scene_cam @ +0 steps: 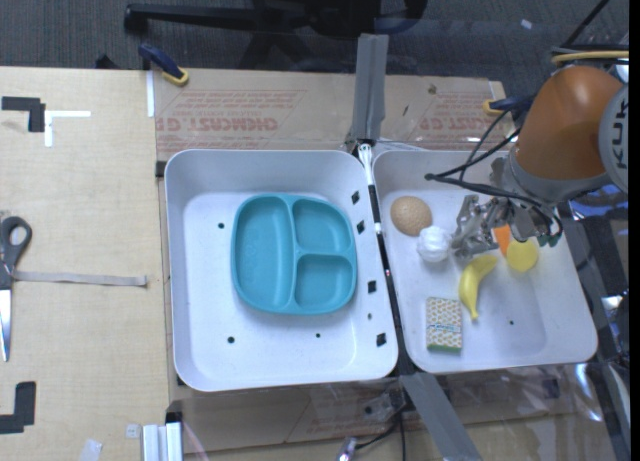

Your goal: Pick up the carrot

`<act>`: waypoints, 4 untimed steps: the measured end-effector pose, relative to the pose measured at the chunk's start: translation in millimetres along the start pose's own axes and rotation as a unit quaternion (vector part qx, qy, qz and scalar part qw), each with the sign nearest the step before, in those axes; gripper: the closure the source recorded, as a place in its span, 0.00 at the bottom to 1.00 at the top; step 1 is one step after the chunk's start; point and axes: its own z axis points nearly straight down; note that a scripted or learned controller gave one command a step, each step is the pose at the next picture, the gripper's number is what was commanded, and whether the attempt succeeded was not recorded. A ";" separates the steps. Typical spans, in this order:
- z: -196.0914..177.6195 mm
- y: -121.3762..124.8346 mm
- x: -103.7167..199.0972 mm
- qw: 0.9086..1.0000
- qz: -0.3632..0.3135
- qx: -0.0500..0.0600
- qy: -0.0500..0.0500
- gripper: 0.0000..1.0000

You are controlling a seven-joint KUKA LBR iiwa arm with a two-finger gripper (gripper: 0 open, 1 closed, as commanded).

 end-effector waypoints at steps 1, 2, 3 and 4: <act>-0.6 -38.5 -0.5 0.984 0.179 0.001 -0.001 1.00; -45.9 -61.8 32.1 0.901 0.434 0.002 0.000 1.00; -125.4 -28.0 -5.7 0.849 0.528 0.002 0.000 1.00; 0.4 -24.7 37.0 0.887 0.462 0.001 0.000 1.00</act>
